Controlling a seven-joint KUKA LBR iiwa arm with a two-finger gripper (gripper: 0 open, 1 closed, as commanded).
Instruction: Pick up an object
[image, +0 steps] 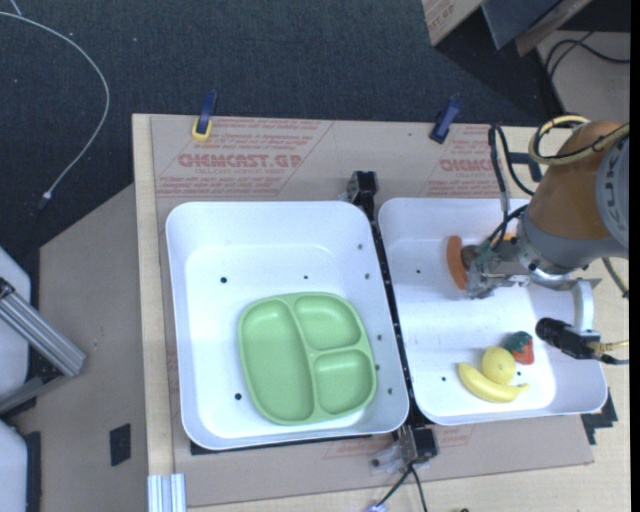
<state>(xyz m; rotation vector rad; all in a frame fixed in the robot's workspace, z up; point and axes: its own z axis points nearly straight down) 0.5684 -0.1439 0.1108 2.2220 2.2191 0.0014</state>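
Observation:
In the right bin lie an orange carrot-like piece near the upper middle, a yellow banana, a yellow lemon and a red strawberry with a green top at the lower right. My gripper hangs low over the right bin, right next to the orange piece, on its right side. The wrist hides most of the gripper.
The left bin holds a green divided plate. A black clamp sits at the top between the bins. Blue and yellow clips pin the cardboard sheet under the bins. Cables run along the right edge.

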